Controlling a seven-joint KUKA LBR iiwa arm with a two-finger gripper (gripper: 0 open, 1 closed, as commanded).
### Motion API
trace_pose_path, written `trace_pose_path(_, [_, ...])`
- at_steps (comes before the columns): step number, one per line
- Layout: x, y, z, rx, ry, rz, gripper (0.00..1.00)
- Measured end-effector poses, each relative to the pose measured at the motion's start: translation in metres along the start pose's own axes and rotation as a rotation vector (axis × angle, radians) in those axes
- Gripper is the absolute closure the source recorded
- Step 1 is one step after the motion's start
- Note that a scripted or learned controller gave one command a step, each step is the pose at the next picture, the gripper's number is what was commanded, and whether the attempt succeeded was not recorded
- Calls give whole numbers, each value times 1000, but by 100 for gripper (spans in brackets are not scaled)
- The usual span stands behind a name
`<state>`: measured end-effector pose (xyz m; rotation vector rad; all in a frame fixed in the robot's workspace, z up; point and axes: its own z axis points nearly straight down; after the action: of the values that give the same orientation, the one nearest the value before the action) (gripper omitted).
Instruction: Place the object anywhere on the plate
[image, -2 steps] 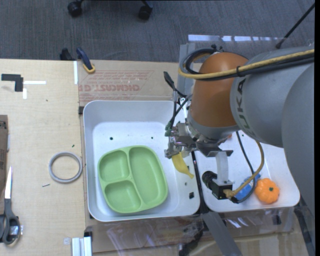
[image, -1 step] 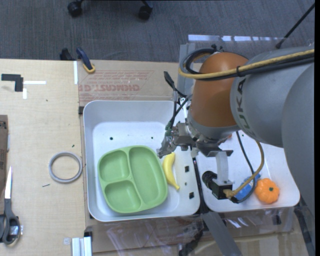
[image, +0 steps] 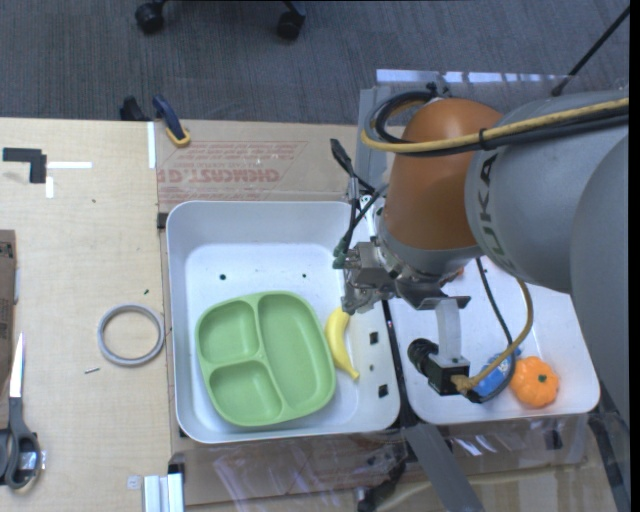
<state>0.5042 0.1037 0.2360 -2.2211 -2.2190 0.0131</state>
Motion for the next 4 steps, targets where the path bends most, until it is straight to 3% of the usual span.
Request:
trace_pose_path(1, [54,-27,-60,-5,2,-2,100])
trace_pose_path(2, [-38,-27,46,-3,3,3,100])
trace_pose_path(3, [-20,-24,-96,-5,2,-3,100])
trace_pose_path(4, [62,-27,12,-2,1,1,100])
